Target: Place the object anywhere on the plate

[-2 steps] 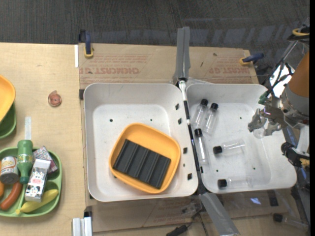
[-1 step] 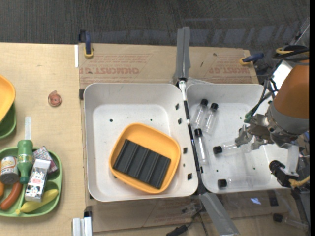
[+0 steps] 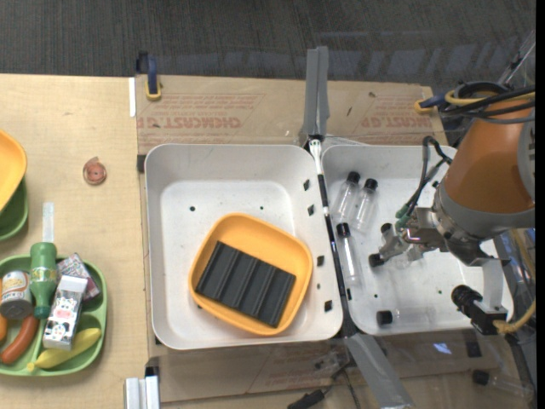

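Note:
A yellow-orange plate [image 3: 294,247] lies in the left bin [image 3: 170,228], toward its front right. A black ridged rectangular object [image 3: 247,284] rests flat on the plate. My gripper [image 3: 394,247] hangs low over the middle of the right bin [image 3: 426,313], below the arm's orange band [image 3: 490,173]. A small clear vial with a black cap [image 3: 377,260] lies right at the gripper's tip; whether it is held is hidden.
Several clear vials with black caps [image 3: 356,196] lie in the right bin's left half, one long tube [image 3: 346,250] along the divider. A loose black cap [image 3: 385,317] sits near the front wall. A green tray of toy food [image 3: 51,309] stands on the bench at far left.

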Action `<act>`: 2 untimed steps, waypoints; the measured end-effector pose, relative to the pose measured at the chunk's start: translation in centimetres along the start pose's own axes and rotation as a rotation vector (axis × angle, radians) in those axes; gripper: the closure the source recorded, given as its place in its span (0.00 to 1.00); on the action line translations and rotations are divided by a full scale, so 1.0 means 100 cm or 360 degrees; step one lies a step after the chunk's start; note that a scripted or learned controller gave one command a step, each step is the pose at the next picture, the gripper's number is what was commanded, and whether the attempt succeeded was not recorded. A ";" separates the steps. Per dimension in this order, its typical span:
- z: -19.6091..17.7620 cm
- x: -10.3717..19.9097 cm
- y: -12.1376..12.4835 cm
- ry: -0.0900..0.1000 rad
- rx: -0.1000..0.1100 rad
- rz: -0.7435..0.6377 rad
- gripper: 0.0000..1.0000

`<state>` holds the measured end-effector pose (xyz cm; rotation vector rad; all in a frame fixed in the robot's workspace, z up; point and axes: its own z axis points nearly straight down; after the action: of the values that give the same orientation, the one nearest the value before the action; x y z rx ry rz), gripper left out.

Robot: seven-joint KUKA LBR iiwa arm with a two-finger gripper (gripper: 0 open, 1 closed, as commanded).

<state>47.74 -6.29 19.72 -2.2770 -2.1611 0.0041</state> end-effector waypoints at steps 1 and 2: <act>0.007 0.058 0.009 -0.0002 0.0001 -0.0169 1.00; 0.007 0.124 -0.006 -0.0002 0.0002 -0.0414 1.00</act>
<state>47.74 6.15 19.01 -1.9773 -2.4380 0.0059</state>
